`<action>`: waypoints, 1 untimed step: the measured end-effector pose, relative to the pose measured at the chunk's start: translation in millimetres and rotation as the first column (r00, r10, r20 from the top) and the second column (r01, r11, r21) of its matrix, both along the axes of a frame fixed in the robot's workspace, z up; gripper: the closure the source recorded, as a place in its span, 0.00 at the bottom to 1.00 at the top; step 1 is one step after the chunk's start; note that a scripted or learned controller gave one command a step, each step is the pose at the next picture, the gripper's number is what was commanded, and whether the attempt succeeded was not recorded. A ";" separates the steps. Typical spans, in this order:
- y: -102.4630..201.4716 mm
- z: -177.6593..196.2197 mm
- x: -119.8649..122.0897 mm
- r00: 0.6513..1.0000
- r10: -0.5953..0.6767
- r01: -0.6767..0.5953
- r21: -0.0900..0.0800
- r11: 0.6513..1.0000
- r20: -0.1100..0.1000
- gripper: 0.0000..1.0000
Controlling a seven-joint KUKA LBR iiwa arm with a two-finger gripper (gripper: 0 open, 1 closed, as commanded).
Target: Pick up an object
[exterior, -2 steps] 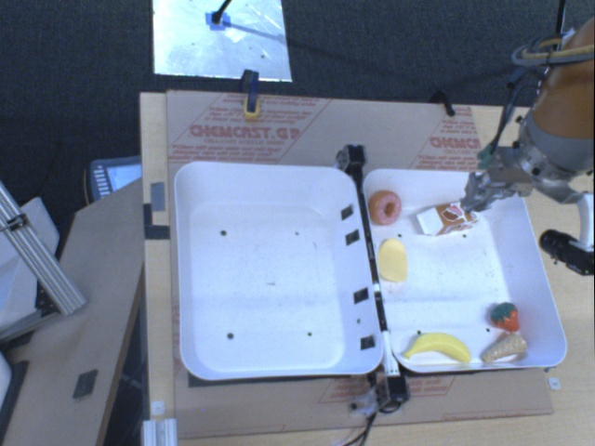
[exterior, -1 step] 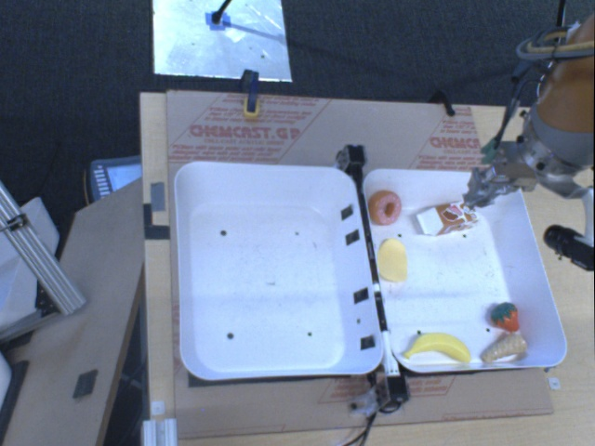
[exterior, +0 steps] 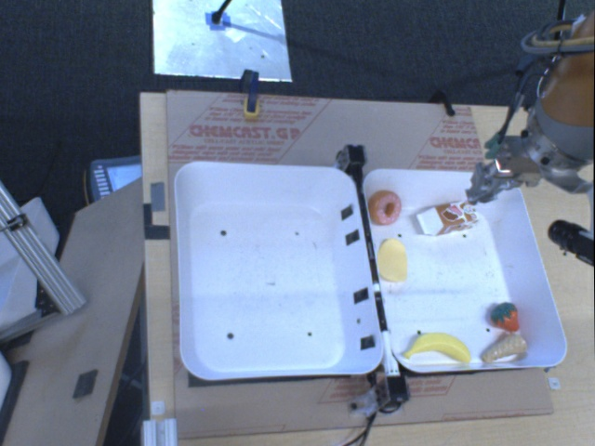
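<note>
Your gripper [exterior: 485, 186], finger state unclear, hovers upper right above the white-and-red piece [exterior: 446, 218]; an off-centre descent could nudge it aside.

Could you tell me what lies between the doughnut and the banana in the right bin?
In the camera view, a pale yellow oval piece lies between the doughnut and the banana, close to the bin's left wall.

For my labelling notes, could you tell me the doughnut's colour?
Pinkish orange, seen in the camera view: doughnut.
</note>
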State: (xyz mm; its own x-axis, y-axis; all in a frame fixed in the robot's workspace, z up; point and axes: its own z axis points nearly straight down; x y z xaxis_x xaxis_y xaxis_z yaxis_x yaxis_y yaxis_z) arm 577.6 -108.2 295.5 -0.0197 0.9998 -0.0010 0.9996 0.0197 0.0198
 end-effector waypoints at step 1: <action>0.0 10.7 0.8 1.000 0.004 -0.004 0.000 1.000 0.002 1.00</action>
